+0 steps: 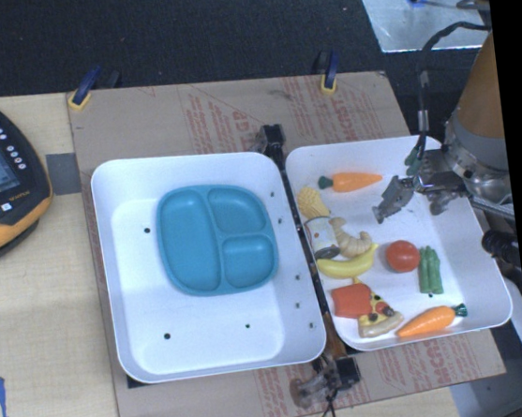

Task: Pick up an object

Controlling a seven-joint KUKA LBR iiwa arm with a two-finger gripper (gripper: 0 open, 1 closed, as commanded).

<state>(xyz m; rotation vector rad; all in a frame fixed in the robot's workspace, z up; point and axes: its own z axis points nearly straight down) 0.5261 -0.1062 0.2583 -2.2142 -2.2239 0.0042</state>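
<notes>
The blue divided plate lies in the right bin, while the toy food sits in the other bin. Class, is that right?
Not quite. The camera view shows the blue divided plate in the left bin; the toy food, such as the banana and tomato, sits in the right bin.

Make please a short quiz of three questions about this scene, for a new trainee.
1. True or false: the blue divided plate lies in the left bin.
2. How many carrots lie in the right bin?
3. The pincer hovers over which bin: A) left, B) right?

Key: 1 true; 2 two, one at the far side and one at the near edge; 3 B.
</notes>
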